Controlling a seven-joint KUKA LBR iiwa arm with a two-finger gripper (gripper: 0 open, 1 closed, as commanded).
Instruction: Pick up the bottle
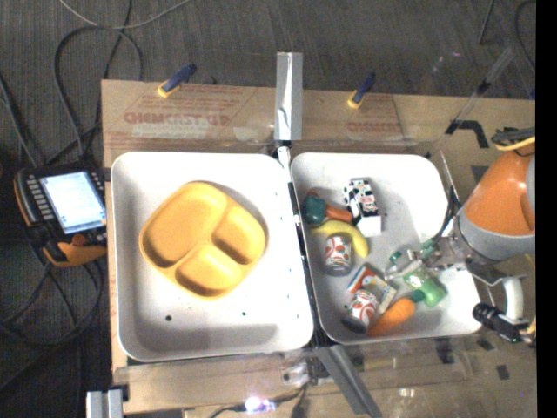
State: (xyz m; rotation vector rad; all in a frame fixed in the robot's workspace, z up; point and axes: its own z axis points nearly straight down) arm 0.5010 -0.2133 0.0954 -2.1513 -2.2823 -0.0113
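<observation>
In the right bin a small clear bottle with a green cap lies on its side near the front right, beside a carrot. My gripper hangs low over the bin right at the bottle's upper end, reaching in from the right. The arm's orange band sits above it at the bin's right rim. The gripper's body hides part of the bottle, and I cannot see whether it touches it.
The right bin also holds a black-and-white cow toy, a banana, a small can, a red-and-white carton and a green-and-orange toy. A yellow divided plate lies in the left bin.
</observation>
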